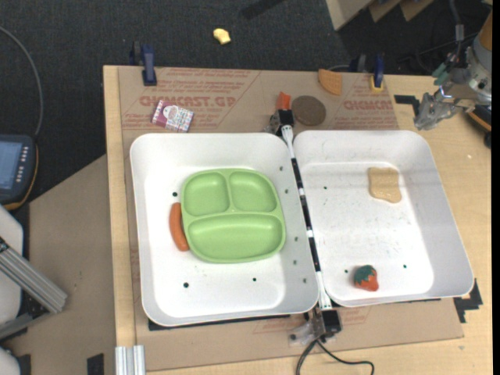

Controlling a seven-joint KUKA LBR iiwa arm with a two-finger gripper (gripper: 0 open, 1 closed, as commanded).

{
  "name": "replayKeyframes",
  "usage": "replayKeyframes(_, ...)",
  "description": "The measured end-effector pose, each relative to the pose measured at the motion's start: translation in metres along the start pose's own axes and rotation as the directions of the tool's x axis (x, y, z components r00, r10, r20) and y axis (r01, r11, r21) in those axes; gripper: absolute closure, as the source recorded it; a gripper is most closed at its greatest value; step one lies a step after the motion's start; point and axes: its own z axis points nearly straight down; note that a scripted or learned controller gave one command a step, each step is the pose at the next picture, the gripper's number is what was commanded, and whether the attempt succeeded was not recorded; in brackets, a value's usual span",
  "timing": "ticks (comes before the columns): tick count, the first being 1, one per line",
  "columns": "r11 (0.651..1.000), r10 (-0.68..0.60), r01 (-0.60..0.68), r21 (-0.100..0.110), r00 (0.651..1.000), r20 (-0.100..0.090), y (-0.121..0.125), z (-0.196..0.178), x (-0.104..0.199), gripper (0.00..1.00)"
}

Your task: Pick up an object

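The left bin [152,287] bears a green divided plate [232,214], and an orange sausage-shaped toy [178,226] lies along the plate's left side. In the right bin [437,209] a tan bread slice [384,184] rests near the far side. A red strawberry toy with a green top [365,277] sits close to that bin's near edge. My gripper [430,114] hangs at the upper right, beyond the right bin's far corner and outside both bins, with nothing seen in it.
On the cardboard behind the bins lie a pink packet [172,116], a brown disc [308,110] and an orange wedge [330,82]. Blue clamps [146,63] grip the bench's far edge. A yellow scrap [223,35] lies on the dark floor.
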Motion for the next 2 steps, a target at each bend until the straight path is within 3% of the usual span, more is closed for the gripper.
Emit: replayKeyframes(2,1.0,-0.006,0.006,-0.006,1.0,0.003,0.002,-0.021,0.004,1.0)
